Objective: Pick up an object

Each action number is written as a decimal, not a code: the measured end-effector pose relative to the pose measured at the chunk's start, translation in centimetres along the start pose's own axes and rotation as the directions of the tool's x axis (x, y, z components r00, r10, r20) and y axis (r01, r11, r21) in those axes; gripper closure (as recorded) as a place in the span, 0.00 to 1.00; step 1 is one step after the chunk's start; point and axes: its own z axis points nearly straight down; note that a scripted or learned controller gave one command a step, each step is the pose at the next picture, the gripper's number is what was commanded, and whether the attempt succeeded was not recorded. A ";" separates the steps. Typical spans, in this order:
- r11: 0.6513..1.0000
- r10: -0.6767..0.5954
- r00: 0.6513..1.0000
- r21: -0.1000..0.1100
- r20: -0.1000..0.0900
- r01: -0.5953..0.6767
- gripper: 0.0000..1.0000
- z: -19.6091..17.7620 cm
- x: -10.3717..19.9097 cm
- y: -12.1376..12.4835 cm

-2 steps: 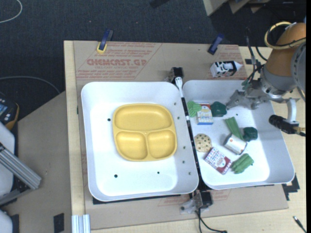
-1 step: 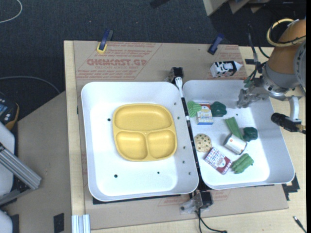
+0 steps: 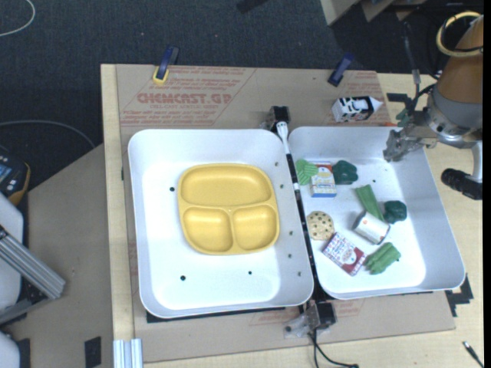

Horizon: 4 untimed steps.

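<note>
Two white bins side by side on a cardboard-covered bench. Left bin (image 3: 153, 205) holds a yellow tray (image 3: 228, 207) with three compartments, sitting near the middle. Right bin (image 3: 430, 228) holds the small stuff: green leafy piece (image 3: 307, 172) and small carton (image 3: 323, 180) at the far left, dark green lump (image 3: 345, 172) just right of the carton, touching it. Green pod (image 3: 368, 200) mid-bin, another dark green lump (image 3: 395, 211) to its right, a can (image 3: 371, 227) lying on its side just near of them. Cookie (image 3: 319, 222) by the left wall, red packet (image 3: 344, 253) near of it, light green veg (image 3: 382, 257) right beside the packet. Black-and-white toy (image 3: 356, 108) sits outside, on the bench beyond the right bin. Gripper (image 3: 400, 142) hangs over the right bin's far right corner, above bare floor, well apart from all items. Can't tell how the claw stands, too small and blurred. Nothing visibly held.
</note>
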 end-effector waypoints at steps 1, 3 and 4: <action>1.000 -0.001 1.000 -0.003 0.001 0.001 1.00 -6.2 0.3 -0.5; 1.000 -0.002 1.000 0.009 -0.004 0.002 1.00 -7.7 3.9 -2.5; 1.000 -0.002 1.000 0.011 -0.005 0.002 1.00 -6.9 7.9 -5.5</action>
